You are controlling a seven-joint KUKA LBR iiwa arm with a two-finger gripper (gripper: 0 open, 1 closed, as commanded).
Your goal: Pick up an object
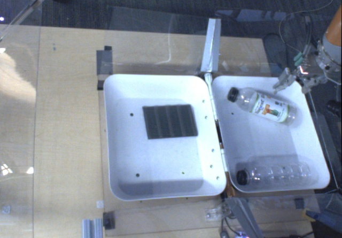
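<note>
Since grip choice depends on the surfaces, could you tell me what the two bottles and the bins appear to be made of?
Labelled bottle: clear, glossy plastic by its look; the bin floor shows through it, and it has a dark cap and a printed label.
Ribbed bottle: likewise clear plastic, ridged, with a dark cap.
Bins: opaque white, matte, probably moulded plastic.

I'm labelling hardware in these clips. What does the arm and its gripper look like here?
At the right edge of the camera view, a bit of the orange band shows above a grey metallic wrist. The gripper is grey metal with two slim fingers. A small red and white spot sits near its base, and thin dark cables run close by.
</note>
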